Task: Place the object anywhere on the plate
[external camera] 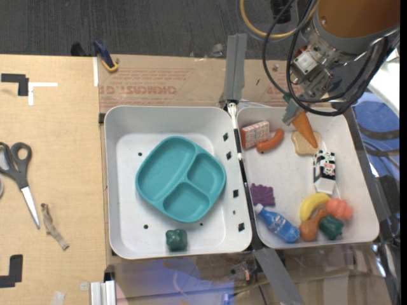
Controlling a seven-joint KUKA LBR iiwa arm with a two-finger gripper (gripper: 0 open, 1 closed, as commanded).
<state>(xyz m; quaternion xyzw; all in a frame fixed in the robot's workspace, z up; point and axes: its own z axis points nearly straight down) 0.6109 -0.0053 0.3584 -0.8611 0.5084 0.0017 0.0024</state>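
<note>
A teal plate with three compartments lies in the left bin. My gripper hangs over the back of the right bin, shut on the green top of an orange toy carrot. The carrot slants down to the right above a slice of toast. The plate is well to the left of the gripper, across the divider between the bins.
The right bin also holds a wafer block, sausage, cow-print carton, purple grapes, blue bottle, banana and more toys. A green toy lies in front of the plate. Scissors rest on the bench at left.
</note>
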